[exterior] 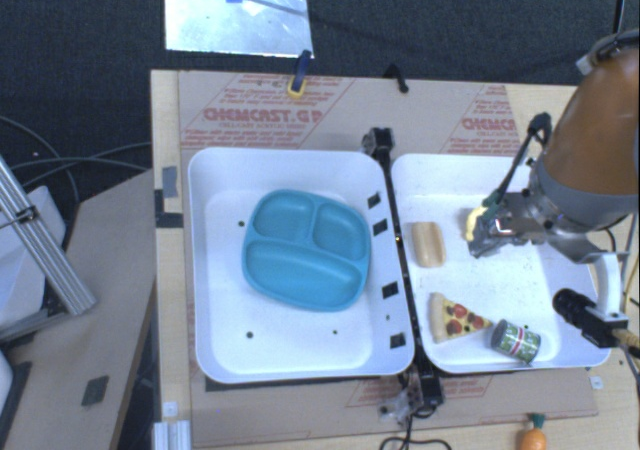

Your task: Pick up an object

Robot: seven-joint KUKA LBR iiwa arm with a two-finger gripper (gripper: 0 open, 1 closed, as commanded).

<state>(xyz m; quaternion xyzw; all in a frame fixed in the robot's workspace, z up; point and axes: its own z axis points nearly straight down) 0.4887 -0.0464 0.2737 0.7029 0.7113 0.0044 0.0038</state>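
Observation:
My gripper (487, 236) hangs low over the middle of the right bin (570, 358), under the grey wrist and orange band. A small yellow object (470, 222) lies right against its left side, partly hidden by it. A tan bread roll (428, 243) lies to the left of the gripper, near the bin's left wall. In front of it, a pizza slice (457, 318) and a green can (515, 340) on its side rest near the front wall.
The left bin (215, 338) holds a blue divided plate (305, 248). Black clips run along the divider between the bins. A black fixture (585, 316) sticks into the right bin's front right corner. An orange object (534, 432) lies in front of the bench.

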